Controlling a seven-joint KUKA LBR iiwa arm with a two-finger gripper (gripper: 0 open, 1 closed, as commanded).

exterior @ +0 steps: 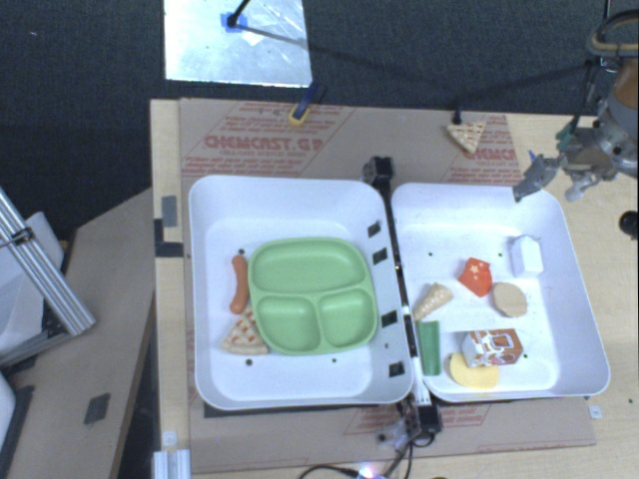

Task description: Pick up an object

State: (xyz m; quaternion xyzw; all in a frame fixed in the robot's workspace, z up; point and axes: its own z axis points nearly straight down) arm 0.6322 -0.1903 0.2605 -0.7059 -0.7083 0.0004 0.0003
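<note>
My gripper [551, 186] hangs over the far right corner of the right bin [574, 267], open, with nothing between its fingers. Below it in that bin lie a white block [526, 255], a red piece [476, 275], a tan round piece [509, 299], a pale wedge [432, 300], a green stick [428, 347], a small printed carton [492, 346] and a yellow piece [472, 372]. The white block is the nearest to the gripper, a little toward the front of it.
The left bin [215, 218] holds a green divided plate [310, 295], a sausage [239, 281] and a pizza slice [244, 335]. Another pizza slice [466, 134] lies on the board behind the right bin. A black divider [384, 238] runs between the bins.
</note>
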